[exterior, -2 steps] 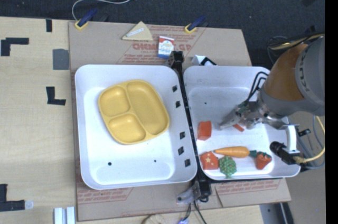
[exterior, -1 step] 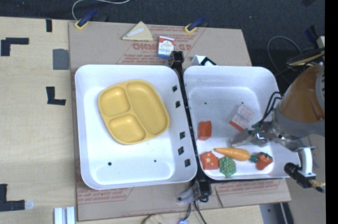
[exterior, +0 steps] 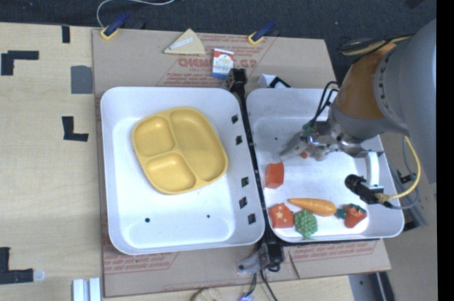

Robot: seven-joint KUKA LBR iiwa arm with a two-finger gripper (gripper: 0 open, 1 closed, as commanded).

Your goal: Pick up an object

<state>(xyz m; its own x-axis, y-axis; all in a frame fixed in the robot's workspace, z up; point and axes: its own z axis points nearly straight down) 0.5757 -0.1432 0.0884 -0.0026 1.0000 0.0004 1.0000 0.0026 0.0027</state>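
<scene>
Small red-orange plastic block (exterior: 274, 174): lies loose on the floor of the right-hand shallow white bin (exterior: 280, 118), near the bin's left wall, at about seven o'clock from the gripper and apart from it. Two-finger gripper (exterior: 296, 147): hangs over the middle of the right bin, pointing toward nine o'clock; nothing shows between its fingers, and whether they stand wide or narrow cannot be told from this view. Grey arm with orange band (exterior: 369, 90): enters from three o'clock and covers the upper right part of the right bin. Orange plastic carrot (exterior: 312, 206): lies lengthwise along the bin's six o'clock side. Red toy piece with a yellow spot (exterior: 281, 216): sits at the bin's seven o'clock corner, just beside the carrot's left end. Green knobbly broccoli-like toy (exterior: 306, 223): rests at the six o'clock rim, touching or nearly touching the carrot from below. Red strawberry-like toy with a dark green top (exterior: 354, 215): sits toward the five o'clock corner, just beside the carrot's right tip. Yellow three-compartment plastic plate (exterior: 179, 149): lies flat in the left-hand shallow white bin (exterior: 120, 221), toward its upper centre. Small red-and-white carton (exterior: 223, 63): stands on the brown cardboard sheet (exterior: 128, 58) at twelve o'clock from the bins. Pale wedge-shaped piece (exterior: 186, 43): rests on the same sheet, at nine o'clock from the carton.
</scene>
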